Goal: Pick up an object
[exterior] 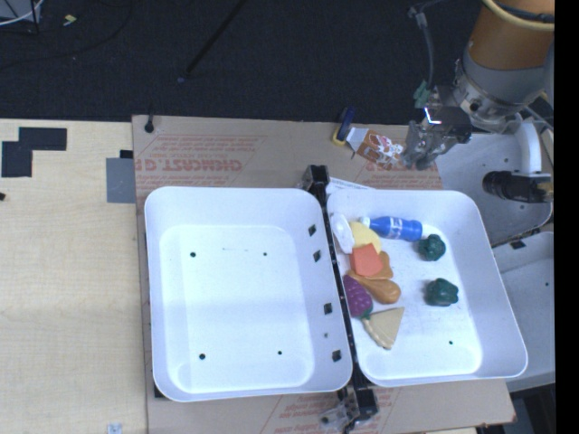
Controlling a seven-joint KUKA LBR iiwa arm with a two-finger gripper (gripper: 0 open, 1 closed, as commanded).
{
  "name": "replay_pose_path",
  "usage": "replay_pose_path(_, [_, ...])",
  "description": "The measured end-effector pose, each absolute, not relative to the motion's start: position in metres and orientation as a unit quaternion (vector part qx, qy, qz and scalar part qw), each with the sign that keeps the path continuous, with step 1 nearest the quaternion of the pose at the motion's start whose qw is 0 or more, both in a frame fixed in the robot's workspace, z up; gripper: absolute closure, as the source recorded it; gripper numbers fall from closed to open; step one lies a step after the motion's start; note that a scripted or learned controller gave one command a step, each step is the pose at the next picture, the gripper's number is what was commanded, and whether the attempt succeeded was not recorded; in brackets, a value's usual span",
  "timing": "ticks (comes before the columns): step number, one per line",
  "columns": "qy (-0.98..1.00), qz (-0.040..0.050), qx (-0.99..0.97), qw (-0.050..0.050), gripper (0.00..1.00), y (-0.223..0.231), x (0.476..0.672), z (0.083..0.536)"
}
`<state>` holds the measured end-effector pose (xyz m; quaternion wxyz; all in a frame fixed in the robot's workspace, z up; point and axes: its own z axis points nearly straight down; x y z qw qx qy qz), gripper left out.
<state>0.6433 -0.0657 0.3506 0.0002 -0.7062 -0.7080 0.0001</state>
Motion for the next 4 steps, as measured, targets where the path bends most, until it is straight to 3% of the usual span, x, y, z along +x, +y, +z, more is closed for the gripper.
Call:
replay_pose_path(2, [-0.708,0.0005,-0.706,0.000,1.00,-0.019,0.644,0.368])
replay_pose_path(3, [-0.707,0.0016,-0.707,0.001,1.00,-0.044,0.644,0.363])
replay_pose_path(4, [-0.708,0.0007,-0.706,0.000,1.00,-0.025,0.644,0.367])
